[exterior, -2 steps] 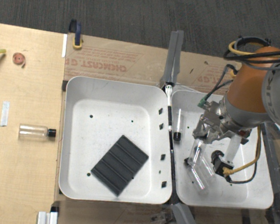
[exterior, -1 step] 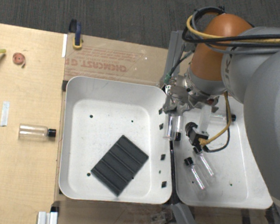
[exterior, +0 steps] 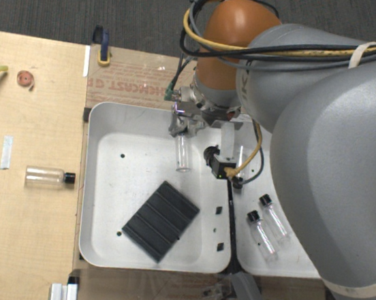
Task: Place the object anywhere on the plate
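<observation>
Hanging from the gripper is a small clear vial, its upper end caught between the fingers and its body pointing down toward the floor of the left bin. The fingers are therefore closed on the vial, as far as this slanted view allows; the exact contact points are partly hidden by the wrist hardware.

Task status:
- Judged complete: the object has been picked up and appears to be clear of the bin floor.
- Judged outstanding: transport to the plate and release. The flat, dark, ribbed rectangular plate lies in the near half of the left bin, turned at an angle, with nothing resting on it.
- The vial is at the far side of that bin, apart from the plate, so the task appears to be roughly at its midpoint.

Arm pose:
- The arm enters from the right and occupies most of the right side of the view.
- The orange band sits above the wrist, and the wrist points steeply downward over the far right part of the left bin.
- Cables run over the arm and loop down beside the gripper.

Other items:
- Two more clear vials with dark caps lie in the right bin.
- A clear bottle with a dark cap lies on the wooden bench, left of the bins.
</observation>
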Available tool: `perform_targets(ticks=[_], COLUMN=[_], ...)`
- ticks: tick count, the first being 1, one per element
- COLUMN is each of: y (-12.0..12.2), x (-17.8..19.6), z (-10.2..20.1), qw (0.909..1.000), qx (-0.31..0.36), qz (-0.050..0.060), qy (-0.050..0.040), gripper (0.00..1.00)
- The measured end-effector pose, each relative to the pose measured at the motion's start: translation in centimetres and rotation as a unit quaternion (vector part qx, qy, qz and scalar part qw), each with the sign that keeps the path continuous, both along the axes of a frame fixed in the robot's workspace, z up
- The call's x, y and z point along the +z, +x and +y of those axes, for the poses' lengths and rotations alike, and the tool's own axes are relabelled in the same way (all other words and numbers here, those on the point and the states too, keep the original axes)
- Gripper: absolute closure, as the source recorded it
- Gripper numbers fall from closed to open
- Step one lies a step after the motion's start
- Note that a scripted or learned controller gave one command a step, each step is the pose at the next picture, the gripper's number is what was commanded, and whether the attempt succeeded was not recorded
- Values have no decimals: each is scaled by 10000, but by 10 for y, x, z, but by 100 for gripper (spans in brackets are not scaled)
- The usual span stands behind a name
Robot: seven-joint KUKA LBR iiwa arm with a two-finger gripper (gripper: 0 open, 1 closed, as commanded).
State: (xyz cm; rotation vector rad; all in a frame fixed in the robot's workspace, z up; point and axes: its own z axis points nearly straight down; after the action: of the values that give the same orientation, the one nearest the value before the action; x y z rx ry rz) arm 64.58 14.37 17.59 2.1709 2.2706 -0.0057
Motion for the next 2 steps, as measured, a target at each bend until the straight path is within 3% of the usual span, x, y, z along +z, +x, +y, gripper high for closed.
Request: perform_targets(ticks=[1, 2], y=[14, -71], x=[142, 64], z=[50, 73], qw=[9756, 9771], qx=[2195, 2127], qz=[-5, 11], qy=[5, 6], gripper=[100, 100])
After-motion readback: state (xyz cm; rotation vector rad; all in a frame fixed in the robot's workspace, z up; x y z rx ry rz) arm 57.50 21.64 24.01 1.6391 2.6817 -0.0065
